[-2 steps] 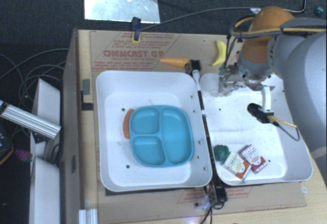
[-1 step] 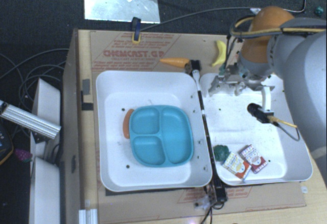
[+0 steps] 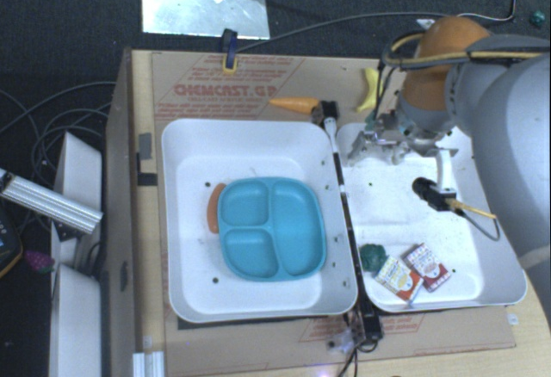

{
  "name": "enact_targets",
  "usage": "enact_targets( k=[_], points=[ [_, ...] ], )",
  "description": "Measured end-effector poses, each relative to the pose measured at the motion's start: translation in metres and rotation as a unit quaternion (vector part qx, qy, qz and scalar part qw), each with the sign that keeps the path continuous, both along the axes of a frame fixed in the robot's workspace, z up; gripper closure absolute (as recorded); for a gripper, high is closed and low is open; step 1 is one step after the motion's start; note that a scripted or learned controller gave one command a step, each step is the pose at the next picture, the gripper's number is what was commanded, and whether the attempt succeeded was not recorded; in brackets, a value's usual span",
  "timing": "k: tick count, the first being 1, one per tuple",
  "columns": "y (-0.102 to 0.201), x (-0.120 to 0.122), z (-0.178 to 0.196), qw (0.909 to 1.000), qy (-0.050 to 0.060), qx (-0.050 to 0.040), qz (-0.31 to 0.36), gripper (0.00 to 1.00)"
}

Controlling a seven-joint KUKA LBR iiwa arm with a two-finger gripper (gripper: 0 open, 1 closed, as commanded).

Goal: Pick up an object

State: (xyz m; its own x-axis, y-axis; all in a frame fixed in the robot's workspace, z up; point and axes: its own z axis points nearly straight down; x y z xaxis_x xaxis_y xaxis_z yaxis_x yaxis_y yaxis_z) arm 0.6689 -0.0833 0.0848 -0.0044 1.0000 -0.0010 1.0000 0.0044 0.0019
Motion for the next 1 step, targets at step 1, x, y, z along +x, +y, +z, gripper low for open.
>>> enact_targets(
  k=[1],
  points=[
    [-0.0003, 0.0001, 0.0002, 1.0, 0.0, -0.0002, 0.0, 0.0]
  ],
)
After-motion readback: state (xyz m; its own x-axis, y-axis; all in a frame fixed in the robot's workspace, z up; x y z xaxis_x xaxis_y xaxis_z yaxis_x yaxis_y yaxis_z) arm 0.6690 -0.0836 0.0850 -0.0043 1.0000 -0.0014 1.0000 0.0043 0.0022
